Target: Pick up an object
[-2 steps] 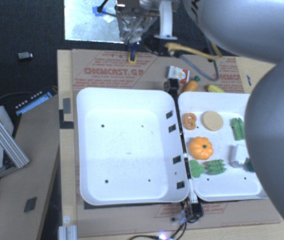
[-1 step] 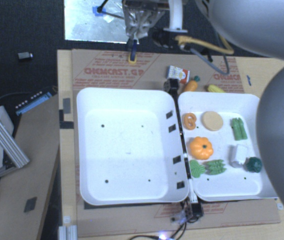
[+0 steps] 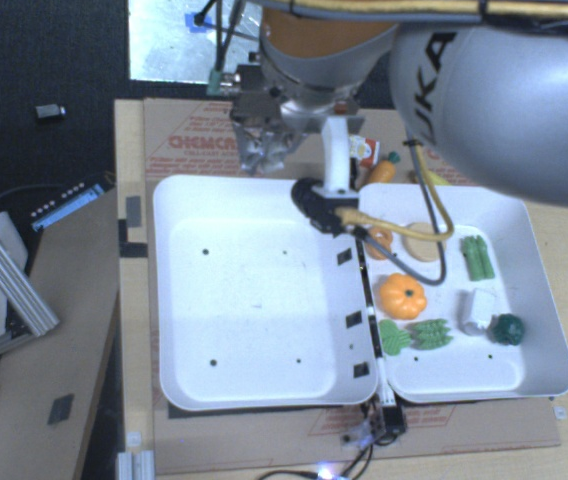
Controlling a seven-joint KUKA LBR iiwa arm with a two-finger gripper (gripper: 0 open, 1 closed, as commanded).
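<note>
My gripper (image 3: 262, 150) hangs over the far rim of the left bin (image 3: 254, 298), near the cardboard behind it, and nothing shows in its grasp. The right bin (image 3: 524, 238) holds an orange pumpkin (image 3: 402, 295), a green leafy piece (image 3: 395, 339), a knobbly green vegetable (image 3: 432, 333), a white block (image 3: 476, 310), a dark green round thing (image 3: 508, 329), green stalks (image 3: 478, 257), a beige disc (image 3: 425, 241) and a small orange piece (image 3: 380, 238). All of these lie well right of and nearer than the gripper.
A carrot (image 3: 381, 171) and a small red-and-white item (image 3: 367, 150) lie behind the right bin, close to the wrist. The large grey arm (image 3: 504, 98) overhangs the far right. A metal frame (image 3: 4, 288) stands at the bench's left.
</note>
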